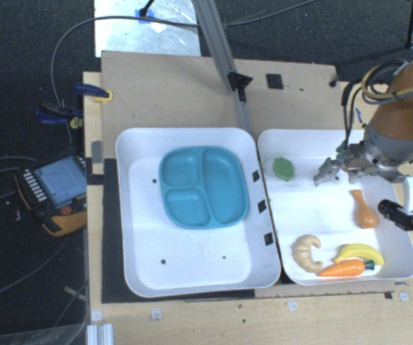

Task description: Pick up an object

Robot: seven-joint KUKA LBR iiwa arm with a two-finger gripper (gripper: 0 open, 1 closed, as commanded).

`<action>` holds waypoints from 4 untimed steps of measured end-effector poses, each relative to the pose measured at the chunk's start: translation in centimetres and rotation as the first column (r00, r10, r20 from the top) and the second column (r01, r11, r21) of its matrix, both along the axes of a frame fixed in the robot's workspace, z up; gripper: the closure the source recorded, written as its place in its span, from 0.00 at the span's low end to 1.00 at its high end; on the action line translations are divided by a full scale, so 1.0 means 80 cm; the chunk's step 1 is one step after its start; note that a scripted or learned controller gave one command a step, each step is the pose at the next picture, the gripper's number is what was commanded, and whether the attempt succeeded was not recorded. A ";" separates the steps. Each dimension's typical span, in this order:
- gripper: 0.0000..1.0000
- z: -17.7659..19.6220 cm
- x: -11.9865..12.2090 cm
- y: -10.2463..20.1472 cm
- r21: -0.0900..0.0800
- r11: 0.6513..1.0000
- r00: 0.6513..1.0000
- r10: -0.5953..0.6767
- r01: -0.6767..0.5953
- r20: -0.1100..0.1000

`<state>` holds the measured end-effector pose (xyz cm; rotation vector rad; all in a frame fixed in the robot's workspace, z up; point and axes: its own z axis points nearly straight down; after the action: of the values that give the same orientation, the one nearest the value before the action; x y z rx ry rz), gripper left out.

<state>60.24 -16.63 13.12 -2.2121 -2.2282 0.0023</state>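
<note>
Gripper (329, 172) over right bin (303, 214), fingers spread, nothing between them. Nearest object: green item (283, 167), just left of gripper, untouched. Chicken leg (363, 208), croissant (306, 251), banana (360, 252), carrot (344, 268) lie nearer the bin's front. Pick not yet made; descent, closing and lift seemingly remain.

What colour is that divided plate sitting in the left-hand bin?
The divided plate is light blue, a plain turquoise shade with no pattern, seen clearly in the camera view.

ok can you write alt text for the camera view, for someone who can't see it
A grey robot arm reaches in from the right, its tool over the right bin, with nothing seen in its grip. That bin holds a green berry, a drumstick, a croissant, a banana and a carrot. The left bin holds a blue divided plate.
</note>
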 end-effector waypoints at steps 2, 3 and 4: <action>1.00 -0.040 0.005 0.000 -0.003 1.000 1.000 -0.002 0.002 0.014; 1.00 0.042 0.008 0.000 -0.002 1.000 1.000 -0.001 0.001 0.011; 1.00 0.110 0.010 0.000 -0.002 1.000 1.000 0.000 0.000 0.010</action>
<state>61.07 -16.62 21.93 -2.2180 -2.2346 -0.0064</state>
